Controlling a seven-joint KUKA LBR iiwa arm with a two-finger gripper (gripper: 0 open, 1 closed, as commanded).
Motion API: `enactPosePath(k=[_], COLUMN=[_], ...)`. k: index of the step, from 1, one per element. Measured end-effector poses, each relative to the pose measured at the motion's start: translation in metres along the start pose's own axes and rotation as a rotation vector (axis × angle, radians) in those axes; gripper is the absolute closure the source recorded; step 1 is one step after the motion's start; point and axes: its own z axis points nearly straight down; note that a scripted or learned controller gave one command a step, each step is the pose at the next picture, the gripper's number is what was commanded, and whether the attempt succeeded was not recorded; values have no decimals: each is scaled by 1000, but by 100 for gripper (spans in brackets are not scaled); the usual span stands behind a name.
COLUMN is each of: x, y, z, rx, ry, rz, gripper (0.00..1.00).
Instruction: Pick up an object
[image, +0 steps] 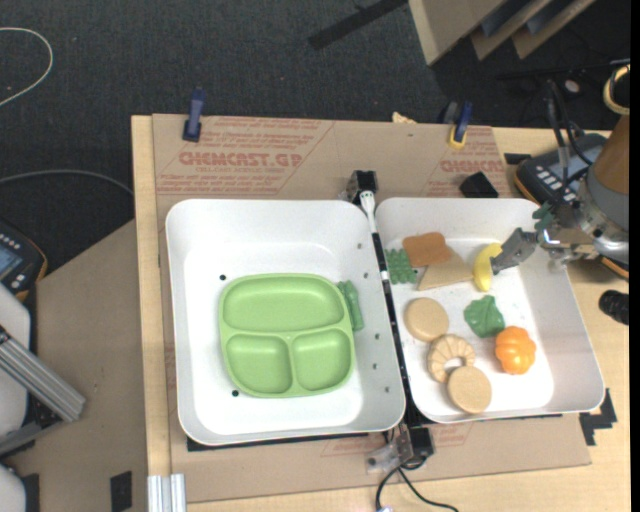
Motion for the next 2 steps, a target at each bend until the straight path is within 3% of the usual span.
enactPosePath(k=[1,2], x=[-42,-10], y=[-21,-81], z=[125,114], rx=[-2,6], ry=[-1,4], rz=[-1,2], gripper=[0,0])
